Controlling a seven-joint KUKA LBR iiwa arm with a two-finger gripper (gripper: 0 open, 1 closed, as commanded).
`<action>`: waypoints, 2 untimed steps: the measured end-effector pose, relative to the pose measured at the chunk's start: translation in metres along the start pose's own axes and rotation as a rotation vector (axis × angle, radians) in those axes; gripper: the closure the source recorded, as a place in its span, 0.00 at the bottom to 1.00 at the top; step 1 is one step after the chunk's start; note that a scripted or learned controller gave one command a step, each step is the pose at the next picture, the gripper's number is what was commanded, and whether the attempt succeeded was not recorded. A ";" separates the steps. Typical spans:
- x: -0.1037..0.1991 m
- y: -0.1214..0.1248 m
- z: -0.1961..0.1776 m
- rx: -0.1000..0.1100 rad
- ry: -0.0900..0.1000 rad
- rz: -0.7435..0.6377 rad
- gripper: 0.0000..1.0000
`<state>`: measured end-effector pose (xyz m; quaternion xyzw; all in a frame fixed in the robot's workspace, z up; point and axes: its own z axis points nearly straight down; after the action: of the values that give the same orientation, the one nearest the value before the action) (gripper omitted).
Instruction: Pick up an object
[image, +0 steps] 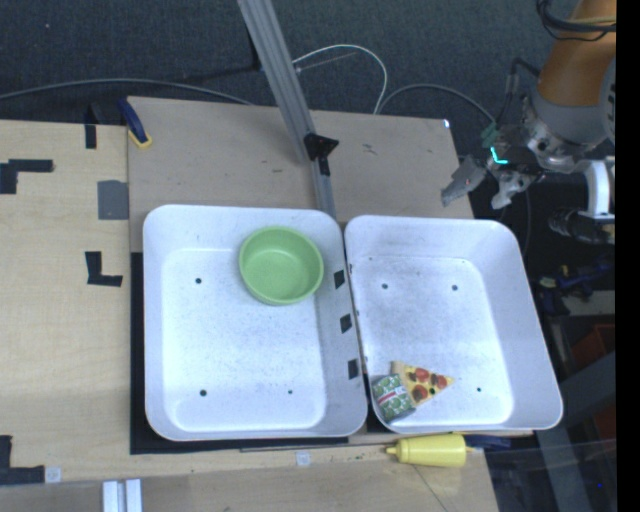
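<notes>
A green bowl sits upright in the left bin, near its back edge. In the right bin, a toy pizza slice lies at the front left beside a small green patterned packet. My gripper hangs above the bench behind the right bin's back right corner, away from all the objects. Its two fingers are spread apart and nothing is between them.
A yellow bottle lies on its side on the bench in front of the right bin. A grey metal pole slants up from between the bins' back edges. White cables loop on the bench behind.
</notes>
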<state>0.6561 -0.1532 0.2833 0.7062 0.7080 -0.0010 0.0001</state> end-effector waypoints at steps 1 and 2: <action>0.006 -0.003 0.064 0.006 0.001 0.000 0.00; 0.004 0.005 0.119 0.006 0.001 0.000 0.00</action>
<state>0.6613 -0.1499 0.1647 0.7062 0.7080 -0.0027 -0.0023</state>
